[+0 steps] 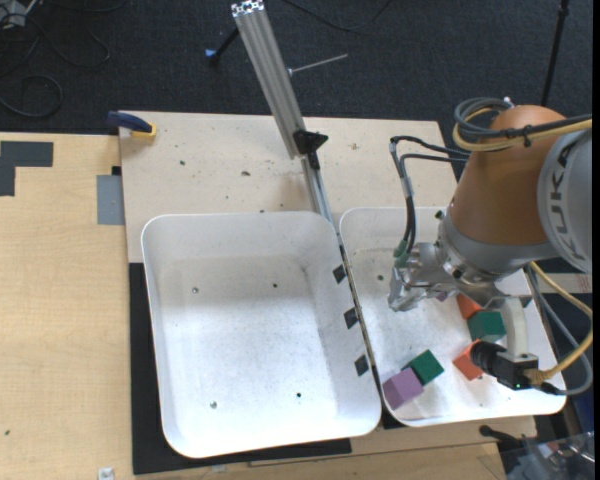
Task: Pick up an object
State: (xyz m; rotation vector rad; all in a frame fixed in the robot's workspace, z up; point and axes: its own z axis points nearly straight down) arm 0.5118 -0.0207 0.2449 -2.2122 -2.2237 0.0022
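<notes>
The claw [404, 295] hangs over the right bin [380, 230], near the bin's left wall, with the orange-banded arm [505, 193] bulking up behind it to the right. Whether it is spread or pressed together I cannot tell at this size; nothing shows between its tips. The candidates all lie below and right of the claw: a green block [426, 366] touching a purple block [403, 387] toward the near rim, and further right an orange piece [468, 306], a dark green block [487, 324] and a red piece [467, 364], partly hidden by the wrist and cables. The left bin [180, 258] sits well to the claw's left. I judge this the approach step, no pick made yet. The next move calls for shifting toward the green block, lining up over it, descending and closing, without the purple block crowding the grip
</notes>
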